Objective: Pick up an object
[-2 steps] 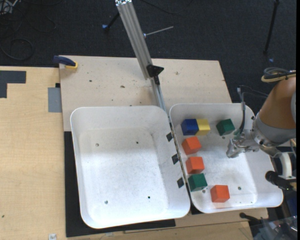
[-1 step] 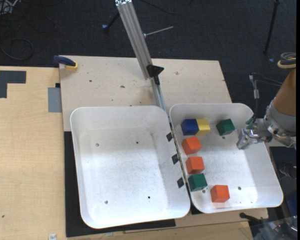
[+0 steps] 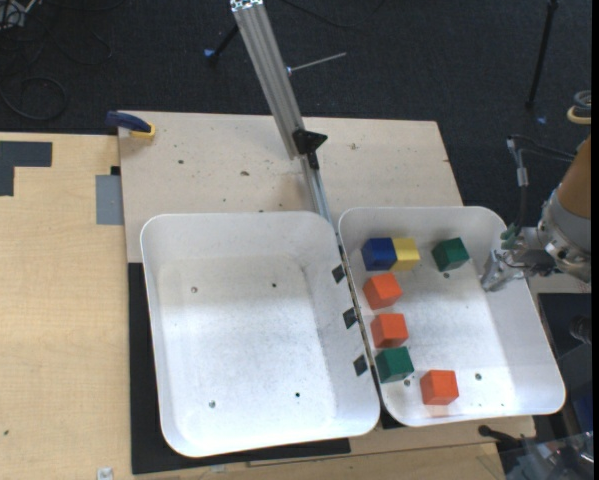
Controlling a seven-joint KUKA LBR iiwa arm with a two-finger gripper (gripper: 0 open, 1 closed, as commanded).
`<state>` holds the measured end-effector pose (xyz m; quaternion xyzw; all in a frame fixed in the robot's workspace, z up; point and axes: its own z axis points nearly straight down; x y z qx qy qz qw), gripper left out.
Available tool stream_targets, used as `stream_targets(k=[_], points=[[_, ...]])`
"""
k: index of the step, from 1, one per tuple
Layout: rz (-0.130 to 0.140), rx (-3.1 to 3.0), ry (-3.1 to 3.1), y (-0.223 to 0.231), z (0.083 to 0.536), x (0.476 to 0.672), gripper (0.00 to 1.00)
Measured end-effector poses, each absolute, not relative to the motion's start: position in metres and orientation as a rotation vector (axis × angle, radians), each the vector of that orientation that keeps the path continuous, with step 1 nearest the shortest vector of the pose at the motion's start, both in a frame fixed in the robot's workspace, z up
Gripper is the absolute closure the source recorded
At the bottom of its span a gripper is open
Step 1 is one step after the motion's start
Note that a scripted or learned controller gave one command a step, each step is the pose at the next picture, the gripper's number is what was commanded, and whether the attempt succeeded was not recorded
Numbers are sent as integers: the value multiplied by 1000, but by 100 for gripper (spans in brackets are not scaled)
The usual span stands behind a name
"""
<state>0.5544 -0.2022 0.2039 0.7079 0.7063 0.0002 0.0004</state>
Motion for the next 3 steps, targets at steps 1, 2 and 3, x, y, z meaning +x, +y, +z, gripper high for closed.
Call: stream_targets(k=[1,2,3], points=[[1,2219,2230,-144,199,570,100],[0,2220,2229,-91,203,571,100],[1,2218,2230,-31,212,581,100]])
